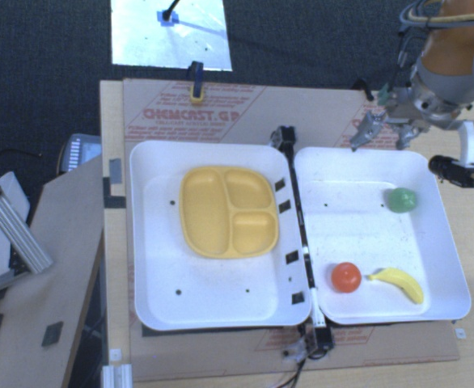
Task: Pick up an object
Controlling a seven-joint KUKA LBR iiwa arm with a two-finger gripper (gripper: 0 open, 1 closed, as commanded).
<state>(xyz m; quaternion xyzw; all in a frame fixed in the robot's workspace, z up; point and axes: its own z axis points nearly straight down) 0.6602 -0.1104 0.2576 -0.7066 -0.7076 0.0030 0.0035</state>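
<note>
One camera sits high above the bench [221, 107] and looks down at a slant. It is far enough back to see both white bins whole, the left bin [152, 241] and the right bin [443, 241]. The arm [455, 31] comes in at the top right corner.

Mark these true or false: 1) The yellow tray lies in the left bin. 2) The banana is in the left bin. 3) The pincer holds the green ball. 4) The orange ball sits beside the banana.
1) True: the yellow tray lies in the left bin.
2) False: the banana lies in the right bin.
3) False: the pincer hangs open above the bin's far edge, apart from the green ball.
4) True: the orange ball sits just left of the banana.
</note>
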